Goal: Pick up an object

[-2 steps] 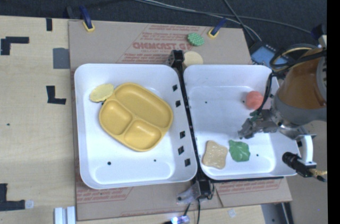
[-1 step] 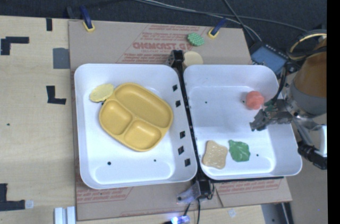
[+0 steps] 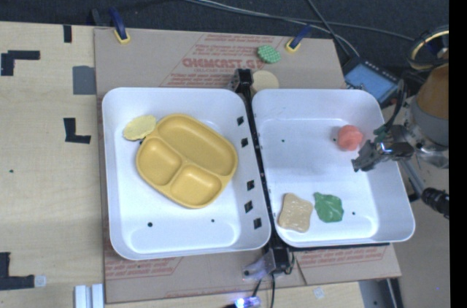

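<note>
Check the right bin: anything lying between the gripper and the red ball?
Nothing. In the camera view the gripper sits just right of the red ball, with bare white bin floor between them.

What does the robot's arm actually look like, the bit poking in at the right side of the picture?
The arm is a rounded grey body with an orange band above the wrist. Dark cables loop around it, and a yellowish ring of cable sits near its top. At its end is a small dark gripper made of black and metallic parts, reaching over the right bin's edge.
</note>
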### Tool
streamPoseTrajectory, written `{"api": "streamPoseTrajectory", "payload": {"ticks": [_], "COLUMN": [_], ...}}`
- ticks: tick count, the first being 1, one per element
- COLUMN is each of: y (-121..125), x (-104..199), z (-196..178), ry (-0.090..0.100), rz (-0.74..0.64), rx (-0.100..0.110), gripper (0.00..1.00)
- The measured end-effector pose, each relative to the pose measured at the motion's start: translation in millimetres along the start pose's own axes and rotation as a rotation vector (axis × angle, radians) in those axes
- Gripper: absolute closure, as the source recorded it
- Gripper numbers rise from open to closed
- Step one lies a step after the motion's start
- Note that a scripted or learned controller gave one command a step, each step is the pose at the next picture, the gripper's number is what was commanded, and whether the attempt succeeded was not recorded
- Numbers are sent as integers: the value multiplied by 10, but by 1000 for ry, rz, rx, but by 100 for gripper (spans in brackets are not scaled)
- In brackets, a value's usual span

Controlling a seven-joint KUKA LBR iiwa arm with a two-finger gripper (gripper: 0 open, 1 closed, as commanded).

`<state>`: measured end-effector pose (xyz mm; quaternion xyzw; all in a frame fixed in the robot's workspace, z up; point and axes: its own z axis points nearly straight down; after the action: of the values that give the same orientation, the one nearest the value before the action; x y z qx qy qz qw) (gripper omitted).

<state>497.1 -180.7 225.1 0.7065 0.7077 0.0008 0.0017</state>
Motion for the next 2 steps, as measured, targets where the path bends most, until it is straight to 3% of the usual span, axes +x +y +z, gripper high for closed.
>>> {"api": "streamPoseTrajectory", "payload": {"ticks": [1,2], "y": [147,140], "x": [480,1079], "z": [59,105], "ry": [2,2], "rz": [-4,-5], "rx": [4,5], "gripper": [100,100]}}
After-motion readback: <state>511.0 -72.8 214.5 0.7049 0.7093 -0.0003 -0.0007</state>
